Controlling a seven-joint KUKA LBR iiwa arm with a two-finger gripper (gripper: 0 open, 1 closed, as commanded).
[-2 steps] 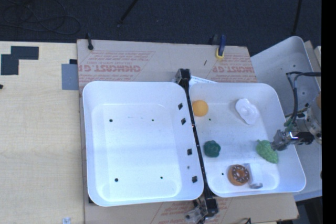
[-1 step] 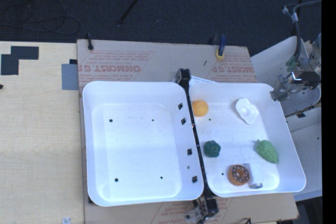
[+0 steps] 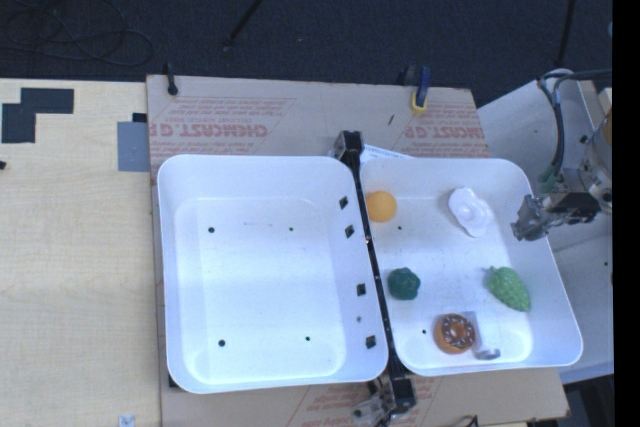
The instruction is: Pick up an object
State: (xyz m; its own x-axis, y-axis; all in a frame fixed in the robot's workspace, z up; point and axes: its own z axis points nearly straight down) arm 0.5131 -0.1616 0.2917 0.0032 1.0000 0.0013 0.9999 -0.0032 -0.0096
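Right bin [image 3: 545,315] holds five objects: orange ball [image 3: 381,206] near its left wall, white lump [image 3: 469,211] toward the far right, dark green piece [image 3: 404,283] mid-left, light green piece [image 3: 509,288] right, brown donut [image 3: 455,333] near the front. Hand [image 3: 530,218] sits at the bin's right rim, beside the white lump; its state cannot be told. Left bin [image 3: 180,215] alongside on the table [image 3: 70,265].

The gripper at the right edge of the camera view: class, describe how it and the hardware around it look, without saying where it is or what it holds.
The gripper is small, dark grey and black metal, blocky, with lighter metallic parts at its tip. A thin pale cable loops above it, with a small green spot beside it. The picture is too coarse to make out markings.
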